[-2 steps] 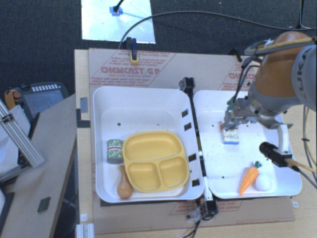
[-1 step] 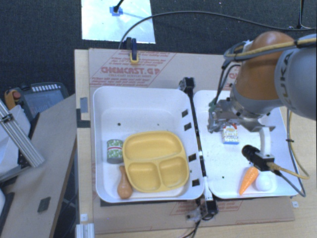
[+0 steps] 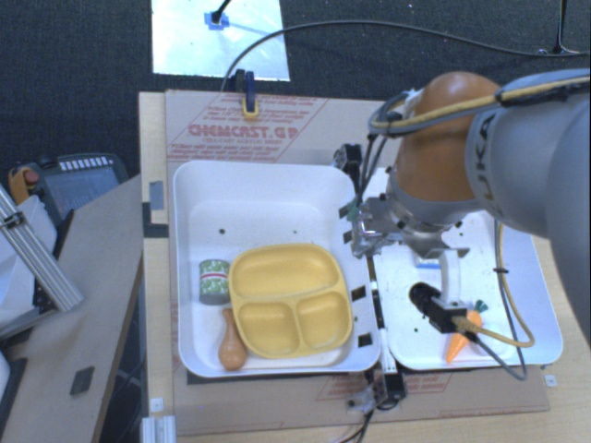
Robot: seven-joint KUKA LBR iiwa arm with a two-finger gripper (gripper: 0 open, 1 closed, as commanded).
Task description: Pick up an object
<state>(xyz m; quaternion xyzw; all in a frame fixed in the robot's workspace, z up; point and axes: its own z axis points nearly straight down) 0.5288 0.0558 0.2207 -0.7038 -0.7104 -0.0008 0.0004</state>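
One toy carrot (image 3: 459, 340) in the right bin (image 3: 534, 330), close to the front edge. Lies slanted, with the pointy tip toward the front and a bit left, and the green top toward the back and right. Both white bins on a brown board (image 3: 277, 127), dark carpet (image 3: 74, 63) all around. In the left bin (image 3: 277, 197): a yellow plate (image 3: 291, 303), a small green cup (image 3: 214, 281), a wooden spoon (image 3: 231, 344). Farther back and to the left of the carrot, the gripper (image 3: 392, 233), near the wall between the bins. Cannot tell if open or closed.

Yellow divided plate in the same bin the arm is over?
No, the yellow divided plate lies in the other bin beside the small can; the arm is over the bin with the orange carrot.
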